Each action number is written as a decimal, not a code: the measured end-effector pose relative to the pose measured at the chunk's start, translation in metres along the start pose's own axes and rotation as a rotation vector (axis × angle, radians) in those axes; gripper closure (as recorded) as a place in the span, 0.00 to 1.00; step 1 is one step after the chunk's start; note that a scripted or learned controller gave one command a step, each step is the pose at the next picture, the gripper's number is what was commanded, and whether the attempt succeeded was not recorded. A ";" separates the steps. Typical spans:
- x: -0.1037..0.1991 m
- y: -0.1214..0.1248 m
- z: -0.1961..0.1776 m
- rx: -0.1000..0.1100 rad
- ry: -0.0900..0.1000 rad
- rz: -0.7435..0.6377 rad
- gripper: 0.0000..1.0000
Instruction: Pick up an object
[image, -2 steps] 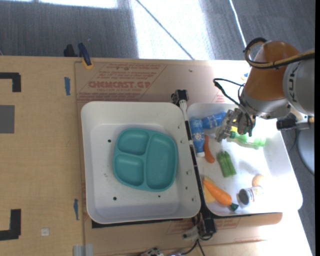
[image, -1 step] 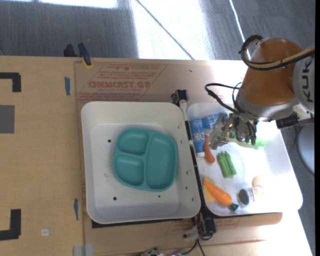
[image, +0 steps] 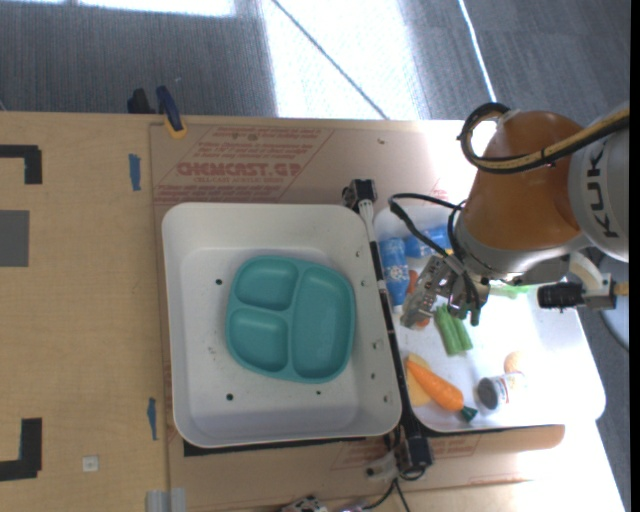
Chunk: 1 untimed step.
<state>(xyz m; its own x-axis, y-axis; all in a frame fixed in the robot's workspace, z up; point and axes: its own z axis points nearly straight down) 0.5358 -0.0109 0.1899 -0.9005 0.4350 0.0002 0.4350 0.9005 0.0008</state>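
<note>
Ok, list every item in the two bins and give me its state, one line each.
teal divided plate: flat and upright in the left bin, nothing on it.
orange carrot: lying on its side in the right bin.
green cylinder: lying flat below the gripper.
small jar: tipped on its side.
blue packet: lying against the right bin's left wall, partly hidden by the arm.
</note>
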 end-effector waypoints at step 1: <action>0.041 -0.001 -0.013 0.000 0.001 0.155 1.00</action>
